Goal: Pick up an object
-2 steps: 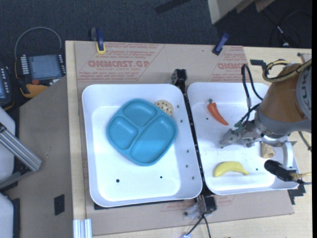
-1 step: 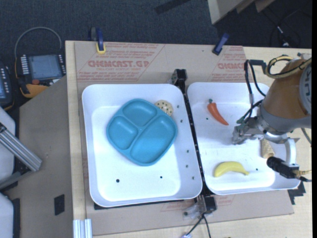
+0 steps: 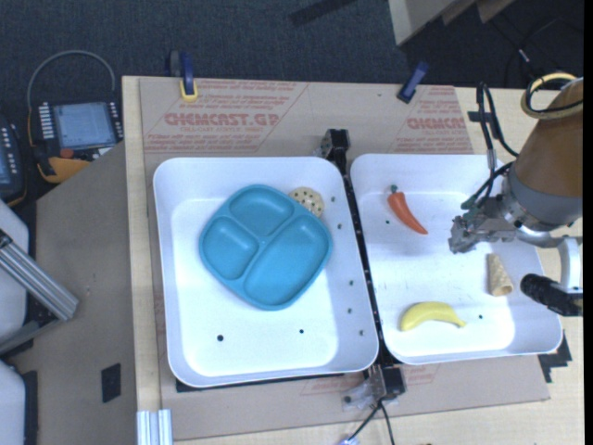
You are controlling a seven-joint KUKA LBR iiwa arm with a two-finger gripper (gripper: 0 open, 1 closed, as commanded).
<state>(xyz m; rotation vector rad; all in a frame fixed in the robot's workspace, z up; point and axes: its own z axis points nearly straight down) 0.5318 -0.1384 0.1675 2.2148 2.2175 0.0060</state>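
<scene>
Both white bins [image 3: 185, 341] look like smooth, slightly glossy plastic, as does the blue divided plate [image 3: 266, 247]. The bench [image 3: 278, 105] beneath is matt printed cardboard.

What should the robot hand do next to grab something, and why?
Probably drop straight down a little. The gripper hangs over the right bin with nothing seen between its fingers. The carrot lies just to its left, the banana lies nearer the front, so the carrot looks like the closest thing to try.
</scene>
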